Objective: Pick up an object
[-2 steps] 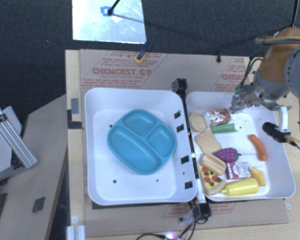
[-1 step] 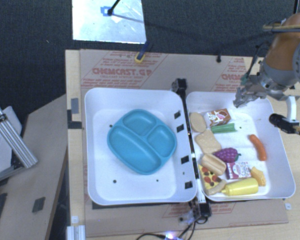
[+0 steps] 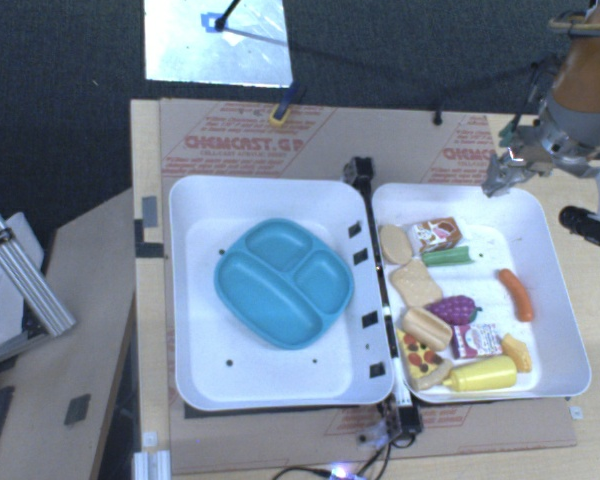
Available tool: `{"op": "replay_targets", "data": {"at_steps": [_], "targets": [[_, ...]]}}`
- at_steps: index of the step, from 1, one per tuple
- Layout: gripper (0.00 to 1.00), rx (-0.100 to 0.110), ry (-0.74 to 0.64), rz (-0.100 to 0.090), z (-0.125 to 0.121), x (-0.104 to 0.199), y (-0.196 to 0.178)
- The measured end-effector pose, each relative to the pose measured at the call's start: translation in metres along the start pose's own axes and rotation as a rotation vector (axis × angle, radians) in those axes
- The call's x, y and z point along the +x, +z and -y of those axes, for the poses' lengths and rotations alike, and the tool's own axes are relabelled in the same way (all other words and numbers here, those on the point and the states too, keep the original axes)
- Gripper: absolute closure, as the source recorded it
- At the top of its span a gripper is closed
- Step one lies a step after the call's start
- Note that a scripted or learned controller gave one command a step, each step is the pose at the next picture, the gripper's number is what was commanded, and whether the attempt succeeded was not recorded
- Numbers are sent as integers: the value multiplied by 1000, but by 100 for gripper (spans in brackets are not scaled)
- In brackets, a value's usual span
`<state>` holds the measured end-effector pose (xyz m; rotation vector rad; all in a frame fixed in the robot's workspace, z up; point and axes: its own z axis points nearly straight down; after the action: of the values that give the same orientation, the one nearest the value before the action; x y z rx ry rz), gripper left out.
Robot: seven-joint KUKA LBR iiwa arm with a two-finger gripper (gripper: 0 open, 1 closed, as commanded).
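tan bench bears two white bins on dark carpet.

**One fixed camera, high above the table**

You are looking down from a single camera set above the table, tilted so the far edge sits toward the top of the frame. It stands far enough back to take in both white bins whole: the left bin and the right bin lie side by side across the middle. The arm comes in at your upper right. Dark floor runs along the top and left.
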<state>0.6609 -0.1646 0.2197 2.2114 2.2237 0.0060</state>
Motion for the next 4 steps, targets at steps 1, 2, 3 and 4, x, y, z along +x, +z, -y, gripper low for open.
{"op": "replay_targets", "data": {"at_steps": [1, 2, 3, 4], "targets": [[100, 6, -2, -2, 16, 49, 8], [100, 7, -3, -3, 37, 109, 0], [100, 6, -1, -2, 44, 137, -10], [100, 6, 5, -1, 38, 127, 4]]}}
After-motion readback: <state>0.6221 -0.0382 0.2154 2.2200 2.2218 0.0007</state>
